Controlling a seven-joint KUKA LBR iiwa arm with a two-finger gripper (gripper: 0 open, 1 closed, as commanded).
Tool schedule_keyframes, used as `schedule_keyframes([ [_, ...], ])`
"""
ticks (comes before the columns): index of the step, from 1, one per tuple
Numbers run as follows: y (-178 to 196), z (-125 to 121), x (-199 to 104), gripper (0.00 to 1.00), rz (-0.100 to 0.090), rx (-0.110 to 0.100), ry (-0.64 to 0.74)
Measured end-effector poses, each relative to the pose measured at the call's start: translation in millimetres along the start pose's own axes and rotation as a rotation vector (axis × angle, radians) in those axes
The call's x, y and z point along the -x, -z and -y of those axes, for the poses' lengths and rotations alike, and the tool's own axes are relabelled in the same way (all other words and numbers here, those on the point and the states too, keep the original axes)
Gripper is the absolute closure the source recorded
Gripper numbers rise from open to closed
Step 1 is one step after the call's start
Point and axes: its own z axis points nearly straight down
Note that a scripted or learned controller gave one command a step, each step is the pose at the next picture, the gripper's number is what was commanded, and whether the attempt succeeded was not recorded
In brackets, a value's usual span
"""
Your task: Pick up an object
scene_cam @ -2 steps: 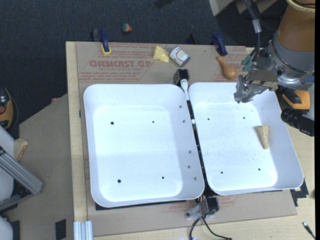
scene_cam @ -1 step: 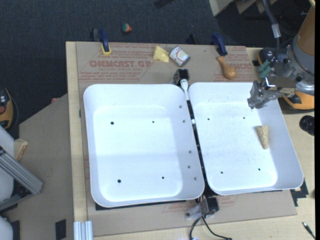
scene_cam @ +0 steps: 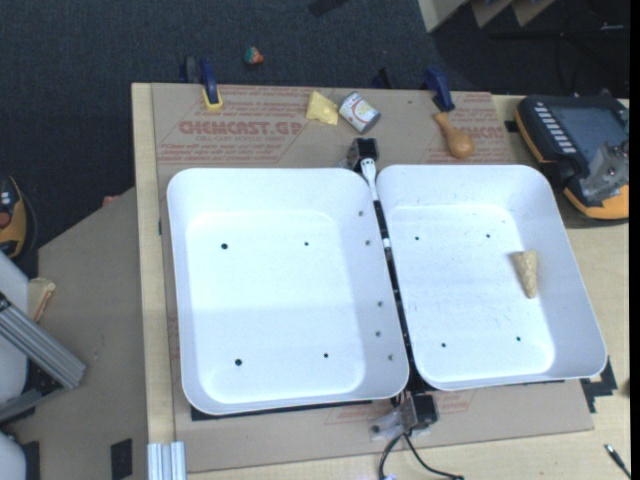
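Note:
Two shallow white bins sit side by side on the bench. The right bin point(scene_cam: 470, 193) holds one small tan, cone-shaped object point(scene_cam: 527, 271), which lies near its right wall. The left bin point(scene_cam: 200, 268) shows only its white floor with a few dark dots.
Behind the bins, on the brown board, lie a yellow wedge point(scene_cam: 321, 108), a small white and grey block point(scene_cam: 359, 112) and a tan wooden piece point(scene_cam: 455, 136). Blue clamps point(scene_cam: 209, 81) hold the board's far edge. A black and yellow handset point(scene_cam: 580, 143) sits at the far right.

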Motion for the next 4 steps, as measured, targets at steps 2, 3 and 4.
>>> schedule_keyframes([
  [2,-3,28,-6,1.0,-0.002,0.006,0.011],
  [3,-44,-29,-121,1.0,-0.01,-0.012,0.022],
  [4,-127,-34,-224,1.0,-0.009,-0.019,0.02],
])
